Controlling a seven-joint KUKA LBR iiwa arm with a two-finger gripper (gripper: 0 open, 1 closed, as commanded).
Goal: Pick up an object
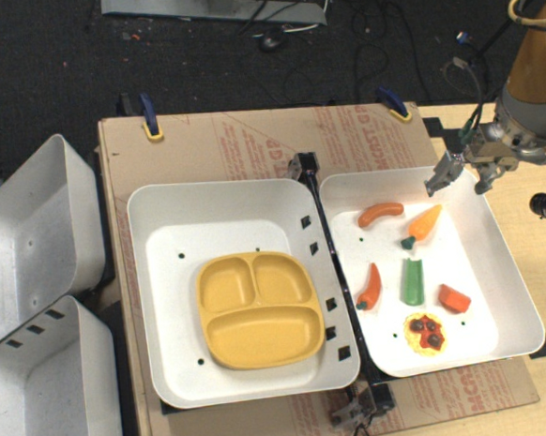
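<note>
The nearest candidate I have is the carrot [426,222] — a small orange cone with a green stub, lying flat in the upper part of the right bin [512,269], just below and to the left of the gripper [465,177]. I judge it a light, hard plastic toy, smooth enough to slip, so I would close across its thick middle rather than the tapering tip. Beside it lies the sausage [381,213], and further down the chili [370,287], the green piece [412,281], the red block [454,298] and the little pizza [425,332] — all well apart. The jaws stand open, holding nothing, over the bin's far right corner. The yellow tray [259,309] sits in the left bin [164,268].
</note>
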